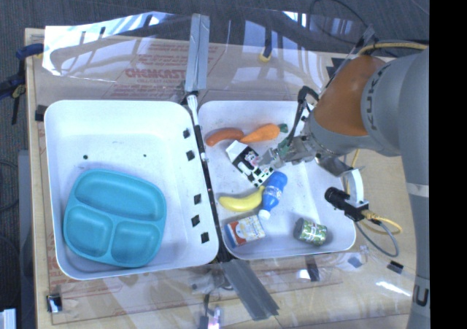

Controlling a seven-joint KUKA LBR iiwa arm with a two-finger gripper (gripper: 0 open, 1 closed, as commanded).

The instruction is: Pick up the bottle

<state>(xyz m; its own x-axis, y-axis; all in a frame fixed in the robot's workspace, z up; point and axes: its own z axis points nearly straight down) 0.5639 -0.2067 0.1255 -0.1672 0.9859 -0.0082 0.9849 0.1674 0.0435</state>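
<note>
Approach step. I see the bottle [272, 189] lying in the right bin [321, 244], beside the banana [241, 201]. Gripper [257, 165] hovers just above-left; jaws' state: cannot tell. Next: descend, straddle bottle.

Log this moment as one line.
task: pick up bottle | gripper: over right bin, beside bottle | bottle: lying in bin, next to banana, not lifted | left bin: blue tray

Fixed overhead camera; looks down aslant on both bins [117, 112].
</note>
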